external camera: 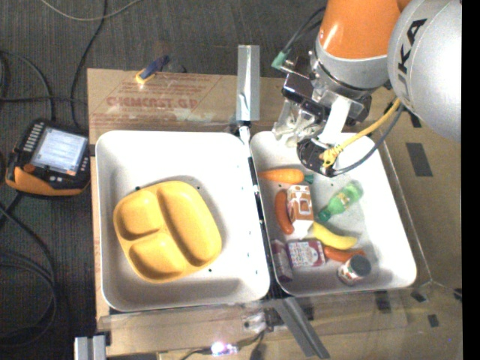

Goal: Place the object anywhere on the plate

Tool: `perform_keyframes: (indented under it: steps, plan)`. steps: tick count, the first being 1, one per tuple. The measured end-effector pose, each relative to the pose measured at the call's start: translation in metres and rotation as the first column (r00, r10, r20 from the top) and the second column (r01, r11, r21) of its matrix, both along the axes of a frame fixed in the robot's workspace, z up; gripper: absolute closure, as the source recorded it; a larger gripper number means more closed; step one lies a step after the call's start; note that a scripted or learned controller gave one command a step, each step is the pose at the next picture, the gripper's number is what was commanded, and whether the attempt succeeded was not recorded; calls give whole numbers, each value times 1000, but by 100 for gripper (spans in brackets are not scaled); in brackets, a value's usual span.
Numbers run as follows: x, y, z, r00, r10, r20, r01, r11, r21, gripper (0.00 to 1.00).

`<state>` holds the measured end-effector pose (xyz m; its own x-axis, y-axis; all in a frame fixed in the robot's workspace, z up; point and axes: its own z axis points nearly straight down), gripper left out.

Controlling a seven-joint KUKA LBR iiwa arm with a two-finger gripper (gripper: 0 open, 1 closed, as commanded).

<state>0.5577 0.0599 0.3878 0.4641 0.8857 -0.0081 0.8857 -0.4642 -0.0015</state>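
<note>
The gripper hung over the right bin's far end, finger state indeterminate, while the carrot lay just below it; a centred, square descent would be advisable before carrying to the yellow plate.

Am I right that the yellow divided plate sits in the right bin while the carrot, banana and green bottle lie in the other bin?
Not quite: the camera view shows the yellow divided plate in the left bin, not the right one. The carrot, banana and green bottle do lie in the other bin, the right bin, as you said.
</note>
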Motion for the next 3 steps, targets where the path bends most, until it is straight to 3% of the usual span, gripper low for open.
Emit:
perform_keyframes:
  steps: [1,2,3]
  plan:
    - [-66,6,-94,999,-48,-3,48,999,2,100]
    - [5,53,-10,986,169,0,-169,986,1,100]
    - [-62,3,-21,944,331,-1,-331,944,3,100]
